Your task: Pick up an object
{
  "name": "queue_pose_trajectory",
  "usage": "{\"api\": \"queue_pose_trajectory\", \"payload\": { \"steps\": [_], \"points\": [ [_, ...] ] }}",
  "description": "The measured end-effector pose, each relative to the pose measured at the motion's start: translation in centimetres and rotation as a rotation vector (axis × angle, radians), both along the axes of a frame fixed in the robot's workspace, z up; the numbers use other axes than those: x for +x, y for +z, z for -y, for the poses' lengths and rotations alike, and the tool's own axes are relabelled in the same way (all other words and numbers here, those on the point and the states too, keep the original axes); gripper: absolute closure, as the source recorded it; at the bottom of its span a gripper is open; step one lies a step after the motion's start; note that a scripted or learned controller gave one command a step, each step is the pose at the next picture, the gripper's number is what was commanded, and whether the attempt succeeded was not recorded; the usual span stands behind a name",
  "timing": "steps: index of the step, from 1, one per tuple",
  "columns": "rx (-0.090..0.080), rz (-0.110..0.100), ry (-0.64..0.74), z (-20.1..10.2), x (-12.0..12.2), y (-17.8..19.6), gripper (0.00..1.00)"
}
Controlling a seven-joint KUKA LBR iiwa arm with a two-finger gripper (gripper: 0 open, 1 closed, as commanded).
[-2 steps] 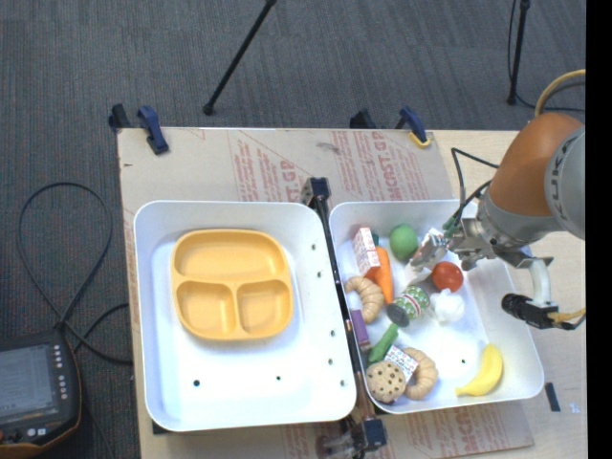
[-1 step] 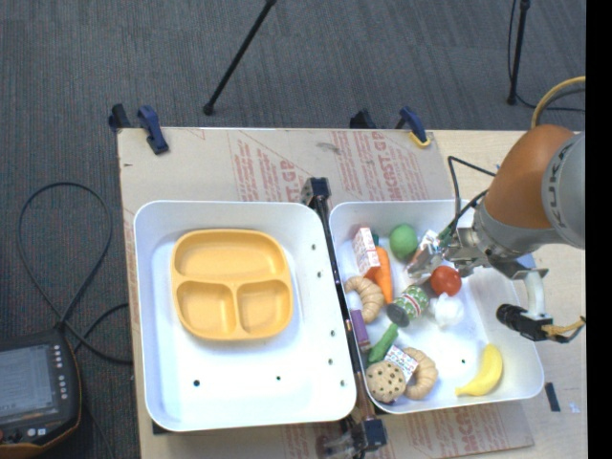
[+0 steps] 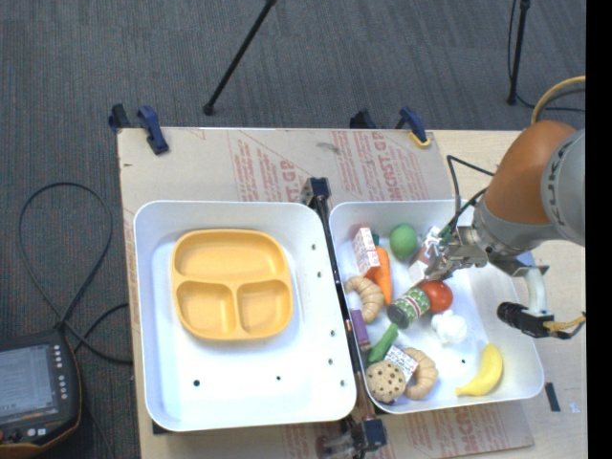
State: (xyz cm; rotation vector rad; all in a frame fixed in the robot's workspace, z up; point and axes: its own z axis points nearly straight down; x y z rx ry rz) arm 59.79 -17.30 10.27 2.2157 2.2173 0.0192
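1. Many toy foods crowd the right bin point(image 3: 535, 376), and any of them could be my pick: a red tomato point(image 3: 439, 295) touching a small bottle point(image 3: 410, 305), a green ball point(image 3: 404, 240), a carrot point(image 3: 383, 273), a small carton point(image 3: 364, 249).
2. Nearer the front of that bin: a croissant point(image 3: 367, 296), a green pepper point(image 3: 383, 342), a cookie point(image 3: 384, 381), a pretzel-like bun point(image 3: 421, 371), a banana point(image 3: 483, 372) in the front right corner, and a white lump point(image 3: 448, 328) just beside the tomato.
3. My gripper point(image 3: 442, 252) hangs over the right bin's back half, just above the tomato and beside the green ball.
4. Whether my jaws are apart or together, I cannot tell; the tip is a tangle of small parts from this angle, and nothing is plainly caught between them.
5. My arm point(image 3: 535, 185) comes in from the right, orange band showing above the wrist.
6. Left bin point(image 3: 153, 371): one yellow divided plate point(image 3: 232, 283), lying flat, well apart from me.
7. Both bins sit side by side on the bench point(image 3: 287, 156), with blue clamps point(image 3: 151, 128) at its far edge.
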Motion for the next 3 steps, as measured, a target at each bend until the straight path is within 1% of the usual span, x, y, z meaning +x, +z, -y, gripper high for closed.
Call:
{"api": "queue_pose_trajectory", "payload": {
  "steps": [1, 2, 3],
  "points": [
    [-0.003, -0.013, -0.003, 0.1, -0.6, -1.1, 0.0],
    [-0.002, -0.016, 0.001, -3.0, -2.9, -1.5, 0.0],
    [-0.002, -0.016, -0.003, -3.0, -2.9, -0.5, 1.0]
  ]
}}
